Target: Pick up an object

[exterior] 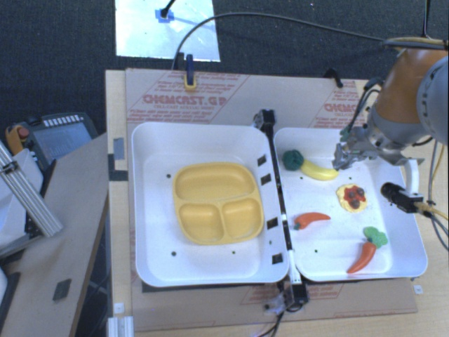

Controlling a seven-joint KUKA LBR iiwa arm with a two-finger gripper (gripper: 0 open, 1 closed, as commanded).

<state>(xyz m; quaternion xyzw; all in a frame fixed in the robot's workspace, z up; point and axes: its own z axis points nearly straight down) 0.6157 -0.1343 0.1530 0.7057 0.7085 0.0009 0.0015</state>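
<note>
Gripper [342,159] hangs low over the far part of the right bin [414,258], its tip just beside the right end of the banana [319,170]; whether it is wide or narrow I cannot tell, since the wrist and its cabling hide the tip from above. Nothing shows as held.

The banana looks the likely target, lying flat on the bin floor, far and left of centre in that bin. To do this step well, I would judge that the gripper should centre over the banana's thick middle instead of its tapered end, and close across the short width, since a curved, smooth plastic shape can squirt out of an off-centre pinch.

Just left of the banana sits a dark green, knobbly rounded vegetable [293,159]. Near of the gripper lies a flat yellow disc with red and dark toppings, a toy pizza [351,197], thin and hard to get under. Nearer still are a slim red-orange chilli [311,220] and a carrot [365,253] with a ruffled green top.

The left bin [151,258] holds a matte yellow tray [214,202] with three compartments and rounded corners. Both bins are glossy white and rest on a cardboard sheet [231,93] on the table [116,90].
</note>
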